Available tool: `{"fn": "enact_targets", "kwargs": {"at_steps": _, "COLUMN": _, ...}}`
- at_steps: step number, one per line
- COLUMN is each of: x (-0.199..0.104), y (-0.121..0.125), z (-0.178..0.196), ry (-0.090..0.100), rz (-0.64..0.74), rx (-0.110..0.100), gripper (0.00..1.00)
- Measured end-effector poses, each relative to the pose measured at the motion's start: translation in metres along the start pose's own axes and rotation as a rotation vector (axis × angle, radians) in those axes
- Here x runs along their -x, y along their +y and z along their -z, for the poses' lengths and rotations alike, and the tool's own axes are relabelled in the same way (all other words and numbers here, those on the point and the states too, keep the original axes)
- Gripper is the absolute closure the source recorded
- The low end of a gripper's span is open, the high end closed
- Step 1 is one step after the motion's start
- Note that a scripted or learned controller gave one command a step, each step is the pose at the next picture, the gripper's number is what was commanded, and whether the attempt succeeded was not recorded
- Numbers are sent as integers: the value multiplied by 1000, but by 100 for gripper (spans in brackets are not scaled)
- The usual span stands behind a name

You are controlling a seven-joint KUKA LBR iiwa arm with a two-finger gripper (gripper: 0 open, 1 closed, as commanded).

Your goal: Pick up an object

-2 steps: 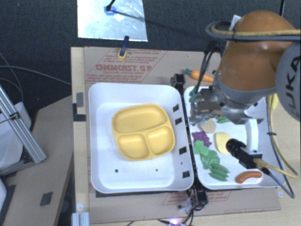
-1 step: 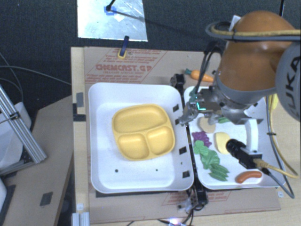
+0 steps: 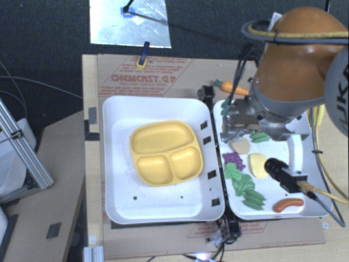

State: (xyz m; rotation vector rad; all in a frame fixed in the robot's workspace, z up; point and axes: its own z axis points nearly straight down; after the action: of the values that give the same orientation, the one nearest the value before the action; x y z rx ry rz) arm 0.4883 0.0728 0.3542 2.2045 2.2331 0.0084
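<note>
My gripper point(image 3: 235, 129) hangs low over the upper left part of the right bin point(image 3: 316, 210), just above a pale beige piece point(image 3: 240, 146). Below it lie purple grapes point(image 3: 233, 159), green leafy pieces point(image 3: 242, 184), a yellow piece point(image 3: 257, 165) and a brown sausage point(image 3: 288, 204). A green item point(image 3: 260, 137) sits beside the gripper's right. An orange carrot point(image 3: 233, 88) lies at the bin's far edge. The arm's bulk hides the bin's upper right.
The left bin point(image 3: 117, 201) holds a yellow tray point(image 3: 166, 151) with three compartments. A row of black clips runs along the divider point(image 3: 214, 146) between the bins. A foil sheet point(image 3: 130, 15) lies beyond the bench.
</note>
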Motion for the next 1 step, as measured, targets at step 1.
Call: {"fn": "enact_targets", "kwargs": {"at_steps": 1, "x": -13, "y": -1, "z": 14, "ry": 0, "rz": -7, "rx": -4, "gripper": 100}}
